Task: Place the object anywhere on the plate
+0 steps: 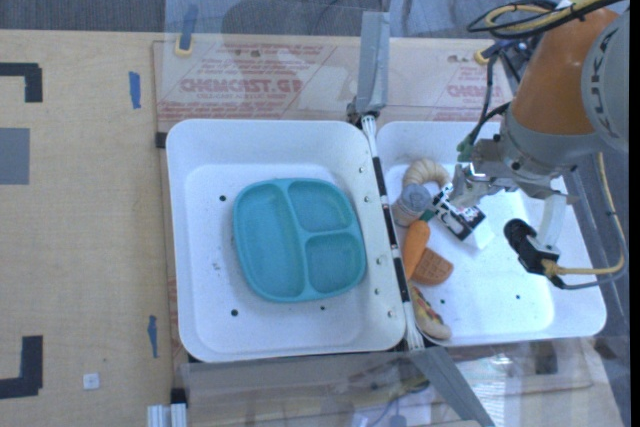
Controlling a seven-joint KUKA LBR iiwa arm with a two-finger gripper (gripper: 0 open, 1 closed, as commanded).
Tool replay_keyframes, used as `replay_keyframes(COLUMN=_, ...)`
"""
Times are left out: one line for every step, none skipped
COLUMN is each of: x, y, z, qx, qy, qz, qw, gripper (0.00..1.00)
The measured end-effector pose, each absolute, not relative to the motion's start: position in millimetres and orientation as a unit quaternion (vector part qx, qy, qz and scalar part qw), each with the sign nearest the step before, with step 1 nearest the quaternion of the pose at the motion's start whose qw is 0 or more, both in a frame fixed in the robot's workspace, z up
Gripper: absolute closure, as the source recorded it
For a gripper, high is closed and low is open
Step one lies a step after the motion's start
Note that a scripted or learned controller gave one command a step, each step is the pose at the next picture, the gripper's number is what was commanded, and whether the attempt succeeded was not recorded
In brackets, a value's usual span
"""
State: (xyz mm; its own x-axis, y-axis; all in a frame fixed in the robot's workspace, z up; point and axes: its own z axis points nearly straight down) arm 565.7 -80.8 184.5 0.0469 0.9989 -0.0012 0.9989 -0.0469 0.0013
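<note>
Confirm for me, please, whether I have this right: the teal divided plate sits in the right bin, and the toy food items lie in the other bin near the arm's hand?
Not quite. In the camera view the teal divided plate sits in the left bin, not the right one. The rest stands: the toy food items lie in the other bin, near the arm's hand.

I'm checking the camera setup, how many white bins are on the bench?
2. The left bin holds the teal plate; the right bin, beside it, holds the toy food pieces and the gripper.
</note>
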Motion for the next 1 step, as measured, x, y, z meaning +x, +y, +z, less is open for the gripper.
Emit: replay_keyframes(x=596.2, y=-98.4, z=180.9, qx=0.789, qy=0.615, qz=-0.0001, qw=0.001, gripper=1.00)
